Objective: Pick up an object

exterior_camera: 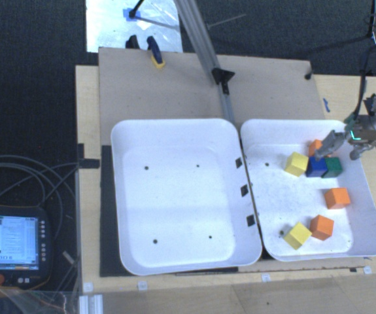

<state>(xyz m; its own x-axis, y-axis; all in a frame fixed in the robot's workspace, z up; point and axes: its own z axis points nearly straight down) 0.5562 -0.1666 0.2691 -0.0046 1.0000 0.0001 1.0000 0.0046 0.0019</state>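
Note:
The right bin (364,241) holds several small blocks. Near its far side, a yellow block (297,164), a blue block (316,167) and a green block (333,167) sit in a row, with a small orange block (314,147) just behind them. Further forward lie an orange block (337,197), another orange block (322,227) and a yellow block (298,235). My gripper (344,148) hangs at the bin's far right, over the green block and the small orange one. Its fingers are spread open with nothing between them.
The left bin (125,175) sits beside the right one. A grey pole (197,28) slants across the back of the bench. A teach pendant (14,244) and cables lie on the floor at the left.

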